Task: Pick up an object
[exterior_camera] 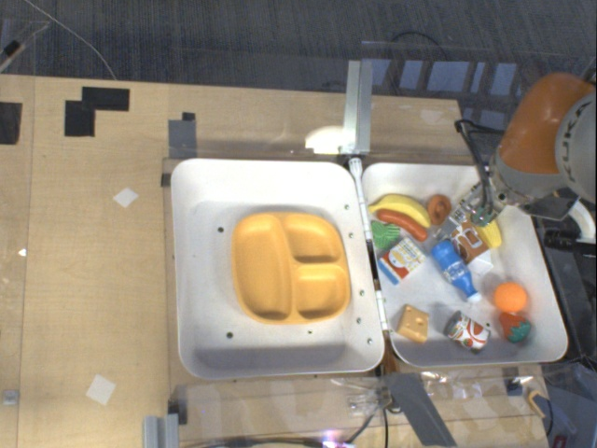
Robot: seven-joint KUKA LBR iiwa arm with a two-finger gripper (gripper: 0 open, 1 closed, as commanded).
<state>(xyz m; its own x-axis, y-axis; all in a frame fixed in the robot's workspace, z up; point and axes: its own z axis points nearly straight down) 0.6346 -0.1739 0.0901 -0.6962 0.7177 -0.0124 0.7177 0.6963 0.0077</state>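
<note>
The right bin (550, 343) holds several small objects. A yellow banana (399, 203) and a red sausage (403, 222) lie at its far left, with a brown round piece (438, 205) beside them. A blue bottle (452, 263) lies in the middle. A white and red carton (402, 259) and a green item (385, 238) sit to its left. At the near side are a tan wedge (413, 323), a small can (466, 331), an orange ball (510, 298) and a red and green item (516, 329). My gripper (477, 215) hangs low at the bin's far side, just above a brown and yellow packet (480, 238).
The left bin (201, 343) bears a yellow divided tray (287, 265) in its middle. A metal post (357, 101) stands at the back between the two bins. The grey arm with its orange band (541, 129) comes in over the right bin's far right corner.
</note>
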